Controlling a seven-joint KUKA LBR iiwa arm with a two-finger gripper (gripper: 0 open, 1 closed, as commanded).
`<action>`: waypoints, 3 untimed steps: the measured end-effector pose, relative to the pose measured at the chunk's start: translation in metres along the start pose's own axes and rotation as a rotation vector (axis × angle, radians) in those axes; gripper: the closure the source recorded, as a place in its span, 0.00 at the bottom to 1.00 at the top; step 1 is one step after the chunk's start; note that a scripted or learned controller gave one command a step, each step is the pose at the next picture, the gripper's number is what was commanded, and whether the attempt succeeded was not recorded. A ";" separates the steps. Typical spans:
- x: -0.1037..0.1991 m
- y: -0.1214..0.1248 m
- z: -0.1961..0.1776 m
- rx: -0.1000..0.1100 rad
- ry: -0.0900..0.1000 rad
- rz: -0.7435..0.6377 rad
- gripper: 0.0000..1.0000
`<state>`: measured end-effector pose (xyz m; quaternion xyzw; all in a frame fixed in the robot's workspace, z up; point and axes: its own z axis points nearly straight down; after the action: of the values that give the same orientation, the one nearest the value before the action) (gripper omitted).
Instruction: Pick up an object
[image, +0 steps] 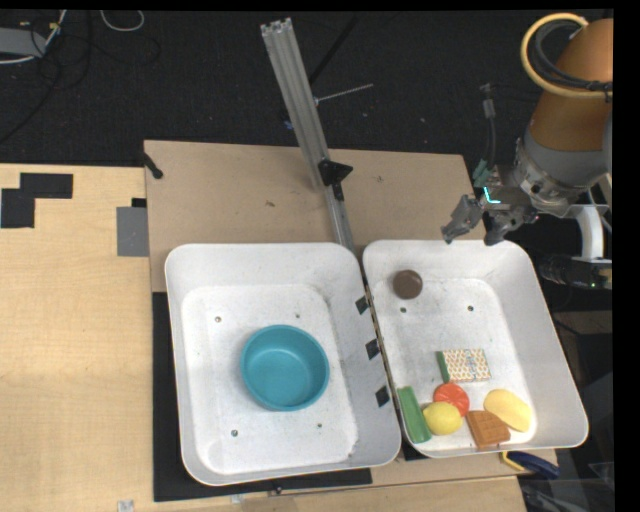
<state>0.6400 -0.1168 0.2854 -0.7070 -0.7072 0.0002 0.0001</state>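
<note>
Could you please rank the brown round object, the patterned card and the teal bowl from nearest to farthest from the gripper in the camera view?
From the gripper:
1. Brown round object, upper left of the right bin.
2. Patterned card, lower middle of the right bin.
3. Teal bowl, in the left bin.
</note>
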 end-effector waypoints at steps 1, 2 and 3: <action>0.000 0.000 0.000 0.000 0.000 0.000 0.00; 0.002 -0.003 0.043 0.004 0.001 -0.001 0.00; 0.005 0.001 0.105 0.005 0.001 -0.001 0.00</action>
<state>0.6410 -0.1114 0.1807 -0.7068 -0.7074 0.0017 0.0020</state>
